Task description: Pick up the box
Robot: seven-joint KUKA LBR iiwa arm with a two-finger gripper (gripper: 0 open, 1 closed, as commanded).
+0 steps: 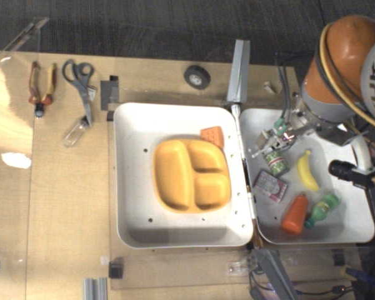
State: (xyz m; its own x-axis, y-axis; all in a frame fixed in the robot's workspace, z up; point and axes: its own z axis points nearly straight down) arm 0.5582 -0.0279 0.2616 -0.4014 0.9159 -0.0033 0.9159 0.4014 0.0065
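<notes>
A small flat box (270, 185) with a grey and purple face lies in the right bin (356, 230), near its left wall. My gripper (276, 140) hangs over the upper left of that bin, a little above the box and apart from it. Just below the gripper stands a small green-labelled can (276, 162), between it and the box. A small orange box-like piece (212, 135) lies in the left bin (137, 167), tucked against the top right of a yellow divided tray (190, 174).
The right bin also holds a banana (308, 171), an orange carrot-shaped toy (295, 215) and a green bottle (322, 209). On the bench to the left lie scissors (81, 86) and pliers (40, 86). A tape roll (197, 76) sits behind the bins.
</notes>
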